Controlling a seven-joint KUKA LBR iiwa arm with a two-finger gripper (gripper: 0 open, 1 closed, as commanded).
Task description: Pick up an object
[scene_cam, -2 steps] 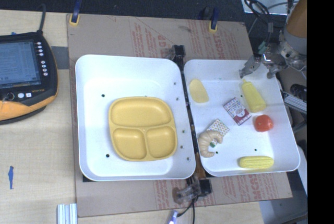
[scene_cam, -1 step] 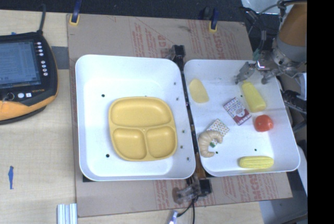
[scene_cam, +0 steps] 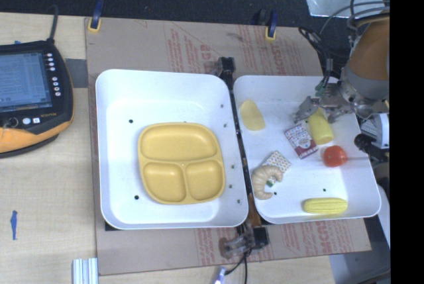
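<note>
Camera view: gripper point(scene_cam: 322, 106) low in right bin point(scene_cam: 265, 87), fingers splayed wide either side of yellow block point(scene_cam: 319, 128) near red box point(scene_cam: 300, 140), nothing clamped yet, apparently positioned to close on the block.

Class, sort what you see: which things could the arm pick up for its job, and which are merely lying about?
Job:
claw
yellow block
red ball
small red-and-white packet
corn cob
croissant
pale yellow piece

Lying about:
yellow divided tray
control tablet
blue clamps
</note>
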